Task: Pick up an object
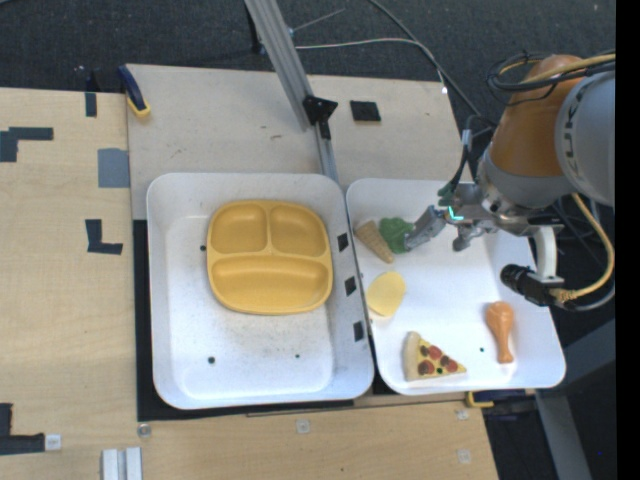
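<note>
We see our pincer (447, 230) low over the right bin (530, 373), its two fingers spread apart with nothing between them. The nearest thing is the green toy (397, 232), lying just beside the pincer at nine o'clock, touching a tan cone piece (375, 240) farther that way. We judge a short shift toward nine o'clock would straddle it. A pale yellow slice (386, 293), pizza wedge (431, 358) and drumstick (501, 330) lie toward six; the yellow divided plate (269, 256) sits in the left bin (180, 368).
</note>
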